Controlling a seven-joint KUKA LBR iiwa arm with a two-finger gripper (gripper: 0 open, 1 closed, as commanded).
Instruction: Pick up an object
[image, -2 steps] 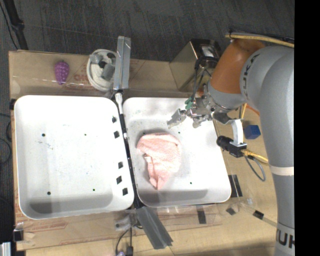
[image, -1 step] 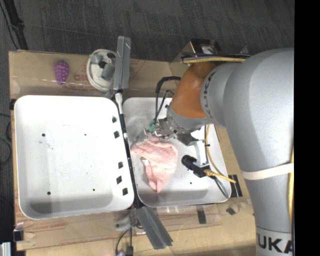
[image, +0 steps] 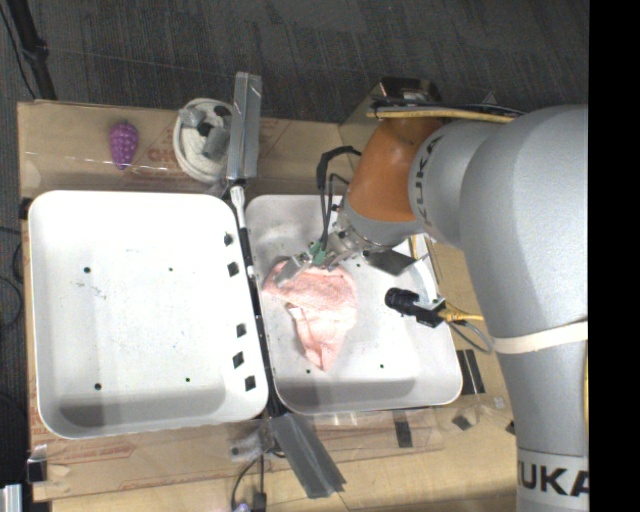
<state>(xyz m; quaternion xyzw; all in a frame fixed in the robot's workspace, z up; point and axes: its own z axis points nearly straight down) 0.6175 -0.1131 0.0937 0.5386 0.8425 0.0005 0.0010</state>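
A crumpled pink cloth (image: 325, 308) lies in the right bin (image: 425, 375), near its left wall. My gripper (image: 287, 269) is low over the cloth's upper left corner, reaching in from the right under the orange wrist band. Its tip touches or nearly touches the cloth's edge. The cloth rests on the bin floor.
The left bin (image: 130, 400) stands beside the right one, with a grey divider rail (image: 250, 330) between them. Behind the bins, on the bench, lie a small purple object (image: 123, 143) and a white round holder (image: 203, 138). The arm's large grey body covers the right side.
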